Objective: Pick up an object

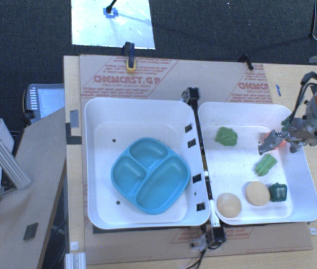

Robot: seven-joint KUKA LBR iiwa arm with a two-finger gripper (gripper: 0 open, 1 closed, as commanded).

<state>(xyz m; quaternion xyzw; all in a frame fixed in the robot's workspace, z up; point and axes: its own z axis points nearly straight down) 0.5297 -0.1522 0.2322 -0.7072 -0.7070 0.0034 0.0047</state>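
Nearest the camera, below the gripper [276, 142]: two beige rounds [242, 198] and a dark green piece [278, 192]; just under the fingertips, a light green object [265, 164], likeliest pick; something orange-red [277, 139] at the tips, grip state impossible to tell; approach step, descent and closing needed next; farther left, a leafy green piece [225, 136].

One fixed camera is looking down at a slant from above the bench [164, 72], taking in both white bins [141, 108] from fairly far, with the gripper [276, 142] sitting toward its right side.
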